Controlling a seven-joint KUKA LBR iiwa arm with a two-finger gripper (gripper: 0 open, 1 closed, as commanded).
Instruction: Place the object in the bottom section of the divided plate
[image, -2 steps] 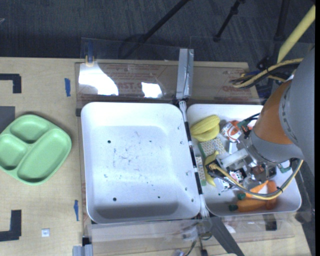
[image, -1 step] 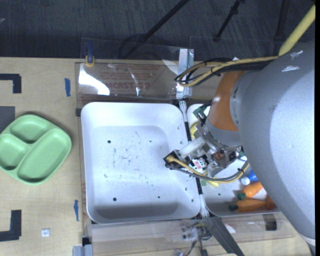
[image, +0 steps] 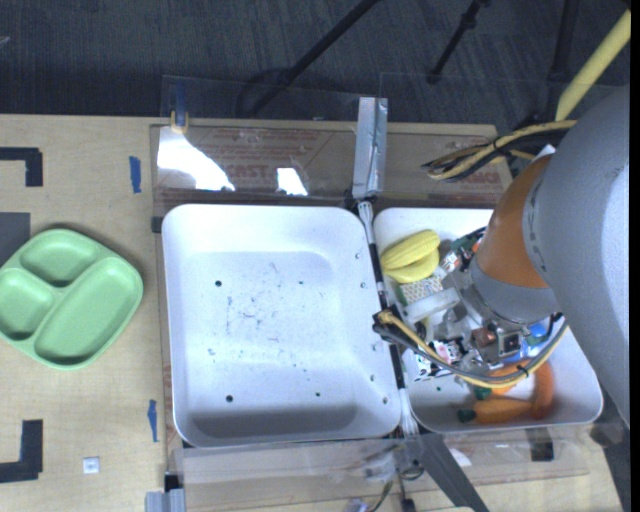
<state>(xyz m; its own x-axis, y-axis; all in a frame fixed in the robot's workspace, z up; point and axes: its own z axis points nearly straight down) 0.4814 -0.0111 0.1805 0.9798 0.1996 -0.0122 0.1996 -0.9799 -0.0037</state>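
At the bench's left edge we see the green divided plate (image: 68, 297), then the left bin (image: 275, 320). In the right bin (image: 580, 400) lie a yellow banana (image: 410, 255) near its far-left corner and an orange carrot (image: 510, 407) along its near edge (partly under the arm). The gripper (image: 455, 335) hangs over this bin; we cannot tell its grasp.

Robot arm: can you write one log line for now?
gripper: over right bin | green plate: on bench, left

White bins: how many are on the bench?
2. The left bin lies mid-bench; the right bin sits beside it, largely covered by the arm. None seems hidden.
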